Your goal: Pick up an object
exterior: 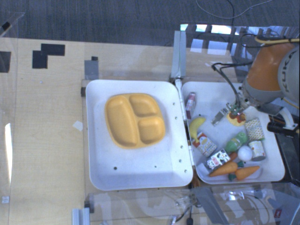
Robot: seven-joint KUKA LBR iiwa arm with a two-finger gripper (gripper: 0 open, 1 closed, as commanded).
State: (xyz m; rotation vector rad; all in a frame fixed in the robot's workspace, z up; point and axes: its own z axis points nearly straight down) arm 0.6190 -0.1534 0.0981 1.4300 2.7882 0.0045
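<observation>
The claw [228, 114] hangs low over the back of the right bin [276, 175], and from here I cannot tell whether it is spread or pressed together; nothing shows pinched in it. A small yellow-and-red toy [237, 119] lies just beside it on the arm's side, a checkered packet [254, 128] a little past that, and a green piece [236, 142], white ball [244, 153], tin [257, 150] and two carrots [234, 171] sit nearer the front rim. Away from the arm lie a banana [198, 123] and a red bottle [190, 105], and well beyond them a yellow divided plate [135, 119] rests in the left bin [101, 172].
</observation>
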